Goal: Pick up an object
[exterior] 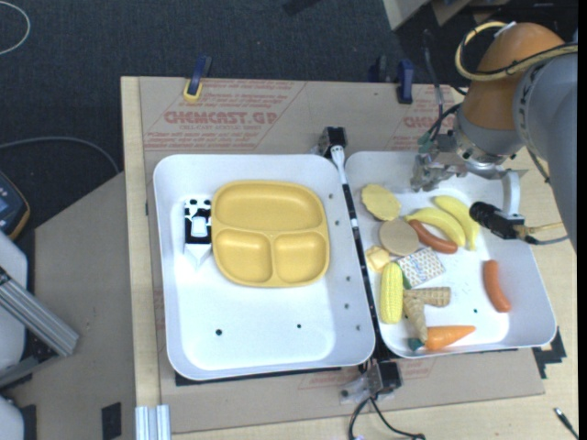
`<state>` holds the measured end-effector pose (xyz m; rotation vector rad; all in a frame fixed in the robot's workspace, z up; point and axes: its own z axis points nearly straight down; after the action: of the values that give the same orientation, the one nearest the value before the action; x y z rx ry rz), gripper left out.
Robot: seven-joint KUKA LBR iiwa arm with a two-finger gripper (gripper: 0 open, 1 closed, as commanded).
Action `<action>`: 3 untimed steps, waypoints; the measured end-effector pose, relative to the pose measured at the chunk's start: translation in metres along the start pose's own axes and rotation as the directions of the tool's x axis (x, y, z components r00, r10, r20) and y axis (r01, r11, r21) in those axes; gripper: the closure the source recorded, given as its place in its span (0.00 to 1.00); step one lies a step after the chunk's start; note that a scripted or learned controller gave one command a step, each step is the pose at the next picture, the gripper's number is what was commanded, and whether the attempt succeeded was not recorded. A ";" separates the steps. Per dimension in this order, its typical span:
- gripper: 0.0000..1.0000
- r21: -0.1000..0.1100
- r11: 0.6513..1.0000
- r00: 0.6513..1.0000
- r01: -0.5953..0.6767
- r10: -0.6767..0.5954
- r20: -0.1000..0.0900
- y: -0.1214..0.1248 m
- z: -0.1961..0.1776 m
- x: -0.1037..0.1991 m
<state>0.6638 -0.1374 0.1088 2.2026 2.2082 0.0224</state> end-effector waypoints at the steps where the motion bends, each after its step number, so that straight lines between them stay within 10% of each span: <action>1: 1.00 0.020 1.000 1.000 -0.002 0.002 -0.004 -0.004 -0.051 0.006; 3: 1.00 0.020 1.000 1.000 -0.002 0.002 -0.004 0.001 -0.118 0.000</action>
<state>0.6618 -0.1371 0.2267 2.2170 2.2185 0.0048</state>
